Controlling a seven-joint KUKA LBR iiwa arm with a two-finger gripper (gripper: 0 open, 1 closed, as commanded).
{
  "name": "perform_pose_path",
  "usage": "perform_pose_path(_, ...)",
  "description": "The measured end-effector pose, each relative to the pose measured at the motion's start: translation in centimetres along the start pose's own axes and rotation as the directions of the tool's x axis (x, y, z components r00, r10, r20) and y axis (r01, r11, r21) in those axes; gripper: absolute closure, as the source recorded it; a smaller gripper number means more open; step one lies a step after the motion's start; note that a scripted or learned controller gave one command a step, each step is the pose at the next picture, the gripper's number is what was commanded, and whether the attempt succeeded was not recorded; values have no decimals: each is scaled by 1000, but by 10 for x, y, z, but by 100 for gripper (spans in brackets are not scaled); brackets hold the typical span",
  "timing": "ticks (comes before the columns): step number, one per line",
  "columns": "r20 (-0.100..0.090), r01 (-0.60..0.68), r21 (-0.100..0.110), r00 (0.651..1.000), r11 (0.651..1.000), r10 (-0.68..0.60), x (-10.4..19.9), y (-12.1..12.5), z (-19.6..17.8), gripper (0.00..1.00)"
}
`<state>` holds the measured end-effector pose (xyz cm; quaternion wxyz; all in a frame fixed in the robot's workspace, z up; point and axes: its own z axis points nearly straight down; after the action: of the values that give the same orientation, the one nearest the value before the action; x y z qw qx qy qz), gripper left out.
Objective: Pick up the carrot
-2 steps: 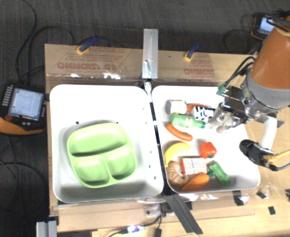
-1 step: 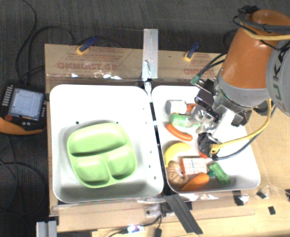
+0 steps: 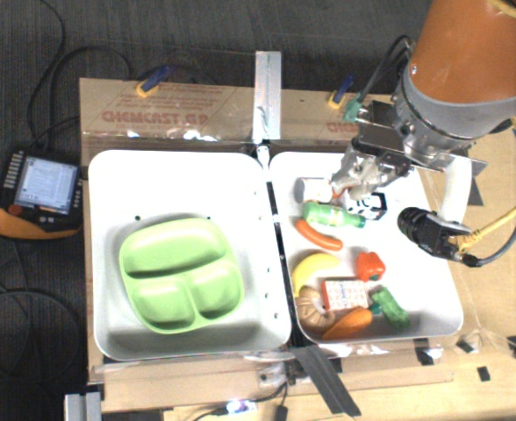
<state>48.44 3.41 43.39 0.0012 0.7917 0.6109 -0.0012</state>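
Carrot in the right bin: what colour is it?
Orange with a green top; the carrot shows at the right bin's near edge in the camera view.

Red lettering on the clear plastic sheet [image 3: 166, 117] behind the bins seems to read "CHEMCAST GP"; other print is too small.

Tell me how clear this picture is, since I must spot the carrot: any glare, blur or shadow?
Camera view: even light with soft shadows; glare on the clear sheet behind the bins; the carrot at the right bin's near edge is fairly sharp; the gripper is slightly blurred; the orange arm looms large and soft.
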Motion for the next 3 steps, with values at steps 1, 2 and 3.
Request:
perform_pose_path(1, 1, -334, 1, 943, 943, 334, -77, 20, 1, 100)
perform_pose_path(2, -1, -148, 5, 989, 989, 148, -114, 29, 131, 100)
perform_pose_path(3, 1, -147, 9, 989, 989, 146, -113, 29, 122, 100)
